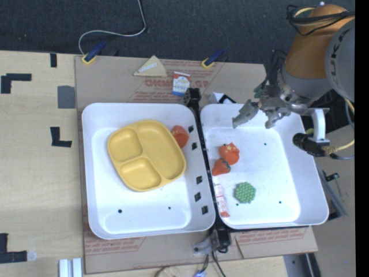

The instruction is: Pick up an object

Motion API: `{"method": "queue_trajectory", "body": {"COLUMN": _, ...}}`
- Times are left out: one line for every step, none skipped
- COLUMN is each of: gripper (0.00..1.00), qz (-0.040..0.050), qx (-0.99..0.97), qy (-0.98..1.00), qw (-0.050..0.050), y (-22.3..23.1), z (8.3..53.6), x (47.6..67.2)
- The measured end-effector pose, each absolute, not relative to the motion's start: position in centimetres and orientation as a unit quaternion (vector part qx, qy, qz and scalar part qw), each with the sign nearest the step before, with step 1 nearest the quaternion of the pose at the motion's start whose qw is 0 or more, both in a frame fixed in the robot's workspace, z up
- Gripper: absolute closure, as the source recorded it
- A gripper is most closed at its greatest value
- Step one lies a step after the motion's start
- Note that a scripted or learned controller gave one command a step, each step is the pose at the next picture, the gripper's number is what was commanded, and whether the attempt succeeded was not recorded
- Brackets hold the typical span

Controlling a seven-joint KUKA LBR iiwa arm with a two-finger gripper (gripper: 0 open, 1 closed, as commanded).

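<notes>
Hovering gripper (256,117) fingers spread, strawberries (225,157), green ball (245,192) below

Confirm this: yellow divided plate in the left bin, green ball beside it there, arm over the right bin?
Not quite. The camera view shows the green ball in the right bin, not beside the yellow divided plate in the left bin. The arm does reach over the right bin.

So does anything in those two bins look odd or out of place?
Mildly. The yellow divided plate lies at a slant in the left bin, and an orange object is wedged between its edge and the bin wall. Nothing looks spilled.
</notes>
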State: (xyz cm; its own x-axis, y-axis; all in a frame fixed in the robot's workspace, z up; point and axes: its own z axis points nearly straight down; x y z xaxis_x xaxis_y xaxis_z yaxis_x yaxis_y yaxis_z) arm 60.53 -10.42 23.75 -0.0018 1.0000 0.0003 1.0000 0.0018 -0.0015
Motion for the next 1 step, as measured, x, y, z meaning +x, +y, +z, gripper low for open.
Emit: {"method": "queue_trajectory", "body": {"gripper": 0.00, "qz": -0.0007, "qx": -0.706, "qy": -0.708, "qw": 0.000, "y": -10.15, "z": 8.62, "x": 60.37}}
